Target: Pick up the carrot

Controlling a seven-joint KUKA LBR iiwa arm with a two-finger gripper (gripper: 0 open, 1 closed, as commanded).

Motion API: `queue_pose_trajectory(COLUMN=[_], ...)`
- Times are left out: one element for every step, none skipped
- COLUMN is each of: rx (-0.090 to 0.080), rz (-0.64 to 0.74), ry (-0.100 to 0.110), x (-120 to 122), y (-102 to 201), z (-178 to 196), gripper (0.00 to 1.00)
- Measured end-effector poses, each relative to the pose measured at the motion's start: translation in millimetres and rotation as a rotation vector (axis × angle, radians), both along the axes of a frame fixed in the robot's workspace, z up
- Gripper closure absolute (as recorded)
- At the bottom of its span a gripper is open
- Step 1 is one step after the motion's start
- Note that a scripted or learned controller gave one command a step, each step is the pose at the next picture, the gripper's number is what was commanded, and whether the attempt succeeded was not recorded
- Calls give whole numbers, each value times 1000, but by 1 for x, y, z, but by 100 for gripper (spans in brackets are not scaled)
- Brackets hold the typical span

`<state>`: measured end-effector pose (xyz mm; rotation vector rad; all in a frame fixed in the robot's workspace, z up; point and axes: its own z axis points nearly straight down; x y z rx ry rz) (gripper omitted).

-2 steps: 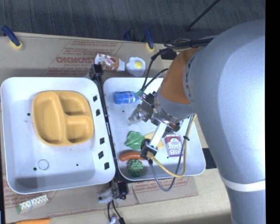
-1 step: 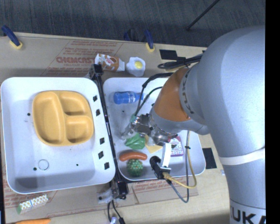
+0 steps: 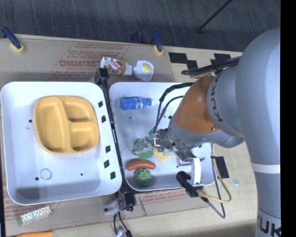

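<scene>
The carrot [image 3: 140,165], a short orange-red stick, lies near the front of the right bin [image 3: 119,147], just above a green broccoli-like piece [image 3: 143,177]. My gripper [image 3: 154,141] hangs low over the middle of that bin, a short way behind and to the right of the carrot. It sits right beside a green leafy item [image 3: 142,147]. The orange band and grey body of the arm hide the bin's right half.
A blue bottle [image 3: 135,103] lies at the back of the right bin and a yellow slice [image 3: 163,156] sits under the wrist. The left bin [image 3: 10,132] holds a yellow divided tray [image 3: 66,124]. Small toys [image 3: 144,70] rest on the cardboard behind the bins.
</scene>
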<state>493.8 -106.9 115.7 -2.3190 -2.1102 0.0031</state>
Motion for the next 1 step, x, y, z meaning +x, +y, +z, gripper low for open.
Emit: queue_pose_trajectory(rx=[1], rz=[240], ry=[-2], x=[11], y=[-31], z=[-24], gripper=[0])
